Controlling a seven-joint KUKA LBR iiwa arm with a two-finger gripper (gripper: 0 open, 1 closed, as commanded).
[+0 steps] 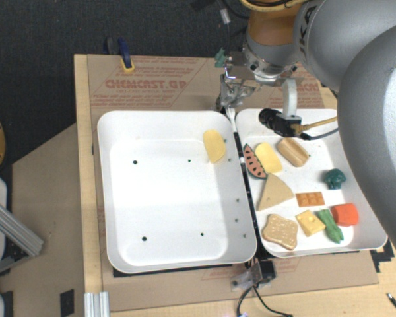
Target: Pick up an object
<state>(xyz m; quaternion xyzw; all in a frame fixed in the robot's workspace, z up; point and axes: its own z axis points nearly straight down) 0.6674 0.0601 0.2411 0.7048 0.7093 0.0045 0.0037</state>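
At the bins' far edge, jaws [232, 101] grip unclear, yellow piece [214, 145] alone left, toy foods [297, 197] crowding right bin [356, 243].

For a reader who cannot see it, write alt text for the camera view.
A grey robot arm with an orange band reaches in from the right, its hand above the far edge where two white bins meet. The left bin holds one pale yellow piece; the right bin holds about a dozen toy foods, including a watermelon slice and a cheese wedge.
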